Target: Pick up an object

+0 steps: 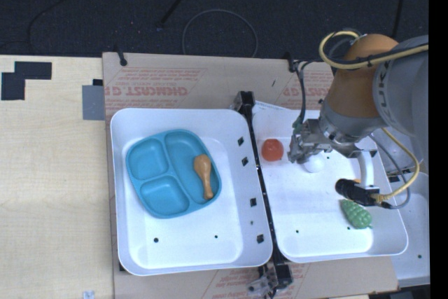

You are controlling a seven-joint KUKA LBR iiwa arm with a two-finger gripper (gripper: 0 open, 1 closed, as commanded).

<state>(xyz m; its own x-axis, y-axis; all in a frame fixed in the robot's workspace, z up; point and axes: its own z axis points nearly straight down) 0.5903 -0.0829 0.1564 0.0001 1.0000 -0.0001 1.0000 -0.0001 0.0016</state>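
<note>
Small white ball (314, 164), round, smooth, in right bin (329, 248), under claw (305, 150), claw's grip state cannot tell, red ball (272, 149) just beside.

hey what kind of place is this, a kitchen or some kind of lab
Likely a robotics lab: a grey arm with an orange band over two shallow white bins, toy food on a blue divided plate, loose cables on dark floor.

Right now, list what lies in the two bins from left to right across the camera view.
Blue divided plate → wooden drumstick → red ball → gripper → green object.
</note>
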